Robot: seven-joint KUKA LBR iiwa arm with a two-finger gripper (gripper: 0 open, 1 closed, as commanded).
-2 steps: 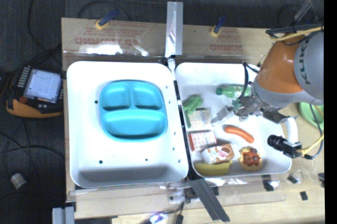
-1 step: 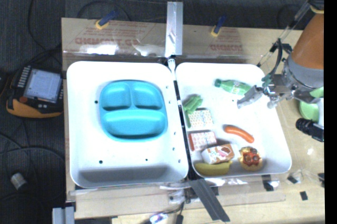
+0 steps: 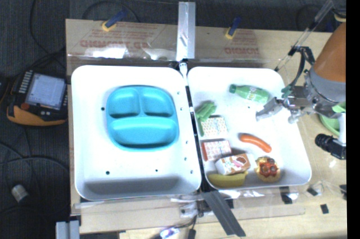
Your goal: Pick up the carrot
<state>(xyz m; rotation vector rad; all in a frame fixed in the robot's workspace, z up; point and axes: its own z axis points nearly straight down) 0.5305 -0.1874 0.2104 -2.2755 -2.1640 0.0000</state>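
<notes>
The carrot (image 3: pixel 255 142) lies flat and isolated in the right bin (image 3: pixel 292 131), leaving clearance for a grasp. The tool (image 3: pixel 279 109) hovers just beyond it, fingers spread and holding nothing.

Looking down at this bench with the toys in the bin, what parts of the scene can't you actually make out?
- The arm: cut off by the camera view's right edge.
- The gripper: too small and blurred to read, near the green bottle.
- The banana: partly covered by a small carton.
- Print on the two small boxes: too small to read.
</notes>
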